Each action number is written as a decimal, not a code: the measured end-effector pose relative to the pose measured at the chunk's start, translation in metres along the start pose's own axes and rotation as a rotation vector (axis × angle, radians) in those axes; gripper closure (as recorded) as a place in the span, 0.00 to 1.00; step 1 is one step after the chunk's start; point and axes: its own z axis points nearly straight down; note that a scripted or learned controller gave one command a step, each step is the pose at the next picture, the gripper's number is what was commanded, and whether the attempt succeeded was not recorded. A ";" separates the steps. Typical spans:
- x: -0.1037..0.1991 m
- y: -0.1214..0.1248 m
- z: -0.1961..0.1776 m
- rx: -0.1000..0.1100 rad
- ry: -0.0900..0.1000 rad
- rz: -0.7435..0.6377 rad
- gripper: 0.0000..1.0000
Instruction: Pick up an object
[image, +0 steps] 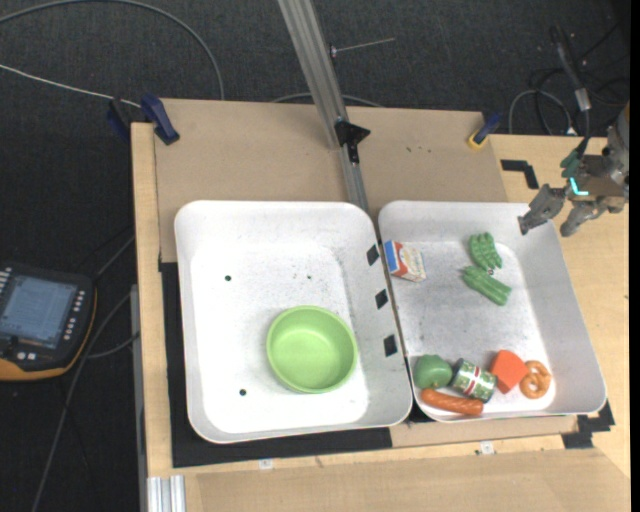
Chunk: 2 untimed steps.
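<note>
A brown table (300, 150) seen from above carries two shallow white bins side by side. The left bin (230, 250) holds a light green bowl (311, 348) near its lower middle. The right bin (560, 300) holds several small objects: a red and white carton (406, 260) near its upper left, two green toy vegetables (485, 266) just to the right of it, and along its lower edge a cluster made up of a green pepper (431, 371), a small can (472, 381), a red-orange sausage (451, 402), an orange block (508, 369) and a pretzel (535, 380). At the right edge of the frame, the tool (557, 220) hangs above the upper right corner of the right bin, its two fingers spread wide with nothing between them.
</note>
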 end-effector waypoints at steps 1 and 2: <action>0.000 0.000 0.000 0.000 0.000 0.000 0.00; -0.003 -0.008 0.059 0.005 0.001 0.000 0.00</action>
